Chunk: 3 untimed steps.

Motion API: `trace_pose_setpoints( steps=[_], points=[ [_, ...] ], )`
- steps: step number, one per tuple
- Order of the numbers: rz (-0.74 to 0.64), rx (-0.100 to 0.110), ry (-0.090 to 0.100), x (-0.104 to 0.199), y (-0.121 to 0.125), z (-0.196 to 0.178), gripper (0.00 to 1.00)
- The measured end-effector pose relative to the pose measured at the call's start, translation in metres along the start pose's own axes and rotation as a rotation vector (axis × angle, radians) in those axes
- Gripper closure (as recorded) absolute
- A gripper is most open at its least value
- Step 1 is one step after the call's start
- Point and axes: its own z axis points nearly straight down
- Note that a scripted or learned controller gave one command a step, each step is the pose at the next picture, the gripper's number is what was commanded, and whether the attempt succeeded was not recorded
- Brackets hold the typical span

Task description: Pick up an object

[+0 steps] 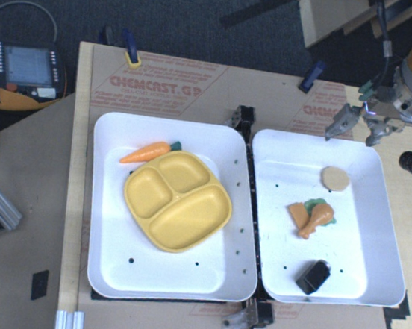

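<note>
1. The two-finger gripper (356,128) on the grey arm with the orange band hangs above the far rim of the right shallow white bin (388,214), its fingers spread apart with nothing between them.
2. Inside that right bin, a flat round tan disc like a cookie (334,178) lies nearest the gripper, just in front of it and apart from it.
3. Nearer the viewer than the disc lies an orange-brown toy drumstick (314,218), tilted, its thick end touching a small green leafy piece (314,205).
4. Nearer still, close to the right bin's front wall, sits a small black block (313,276), set at an angle.
5. The left shallow white bin (102,206), beside the right bin, holds a yellow plastic divided plate with three compartments (177,200).
6. An orange toy carrot with a green top (147,152) lies against the plate's far edge.
</note>
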Motion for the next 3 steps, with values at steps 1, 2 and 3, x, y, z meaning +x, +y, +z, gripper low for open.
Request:
trace_pose_setpoints(
  steps=[1, 2, 3],
  points=[
    [-0.001, 0.007, 0.001, 0.002, 0.004, 0.063, 0.0],
    [0.0, 0.005, 0.001, 0.009, -0.002, 0.109, 0.0],
    [0.0, 0.007, 0.001, 0.009, -0.009, 0.173, 0.0]
  ],
)
